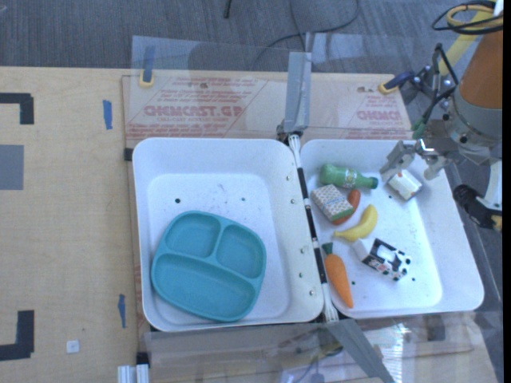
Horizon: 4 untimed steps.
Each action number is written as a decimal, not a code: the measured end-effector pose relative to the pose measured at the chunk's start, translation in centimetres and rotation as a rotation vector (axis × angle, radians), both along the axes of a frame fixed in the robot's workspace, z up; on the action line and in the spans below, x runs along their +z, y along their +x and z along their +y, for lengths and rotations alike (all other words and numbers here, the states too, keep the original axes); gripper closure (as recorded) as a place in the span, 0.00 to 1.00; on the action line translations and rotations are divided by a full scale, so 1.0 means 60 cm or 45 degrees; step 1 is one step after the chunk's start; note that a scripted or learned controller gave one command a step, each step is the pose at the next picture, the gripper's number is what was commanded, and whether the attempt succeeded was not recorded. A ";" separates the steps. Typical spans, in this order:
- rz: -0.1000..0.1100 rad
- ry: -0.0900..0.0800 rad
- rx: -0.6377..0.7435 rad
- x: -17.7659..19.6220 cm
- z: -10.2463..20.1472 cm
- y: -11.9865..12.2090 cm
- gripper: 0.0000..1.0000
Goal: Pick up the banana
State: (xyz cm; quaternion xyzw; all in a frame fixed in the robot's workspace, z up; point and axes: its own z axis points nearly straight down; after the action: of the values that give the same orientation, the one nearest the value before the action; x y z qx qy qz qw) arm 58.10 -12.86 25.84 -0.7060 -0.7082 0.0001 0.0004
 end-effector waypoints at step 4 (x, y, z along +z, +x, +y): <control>-0.010 -0.004 1.232 -0.063 0.083 0.067 1.00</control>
State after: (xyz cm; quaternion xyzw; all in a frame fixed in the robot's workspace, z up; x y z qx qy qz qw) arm 62.13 -7.90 22.08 -0.2957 -0.9553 -0.0011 -0.0034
